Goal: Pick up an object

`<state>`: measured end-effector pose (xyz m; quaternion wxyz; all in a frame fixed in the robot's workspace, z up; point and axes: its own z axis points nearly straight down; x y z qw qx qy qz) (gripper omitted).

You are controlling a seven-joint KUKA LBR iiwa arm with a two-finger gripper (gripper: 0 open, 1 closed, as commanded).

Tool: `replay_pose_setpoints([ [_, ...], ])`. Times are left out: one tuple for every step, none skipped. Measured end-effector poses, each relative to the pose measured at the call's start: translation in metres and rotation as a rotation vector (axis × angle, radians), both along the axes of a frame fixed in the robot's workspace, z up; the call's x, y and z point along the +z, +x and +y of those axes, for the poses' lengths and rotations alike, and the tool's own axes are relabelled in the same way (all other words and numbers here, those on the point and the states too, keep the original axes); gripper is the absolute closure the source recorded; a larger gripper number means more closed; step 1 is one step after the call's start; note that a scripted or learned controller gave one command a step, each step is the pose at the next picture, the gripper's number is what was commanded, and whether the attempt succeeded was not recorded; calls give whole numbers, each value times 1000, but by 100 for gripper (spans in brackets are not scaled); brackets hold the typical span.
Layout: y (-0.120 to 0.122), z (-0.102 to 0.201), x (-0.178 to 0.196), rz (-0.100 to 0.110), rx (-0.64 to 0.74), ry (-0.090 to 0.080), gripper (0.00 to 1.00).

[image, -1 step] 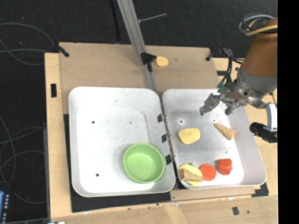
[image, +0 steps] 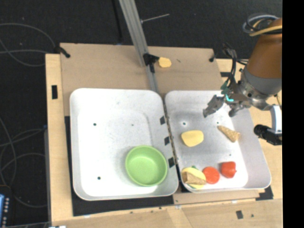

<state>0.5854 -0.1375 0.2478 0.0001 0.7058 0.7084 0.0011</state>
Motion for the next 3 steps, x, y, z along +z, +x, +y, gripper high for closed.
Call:
replay_pose_setpoints([
  [6, 4, -47, 5, -2, -4, 0],
  [10, 6, -92, 5, -3, -4, 0],
  [9, 5, -145, 6, -4, -4, 0],
])
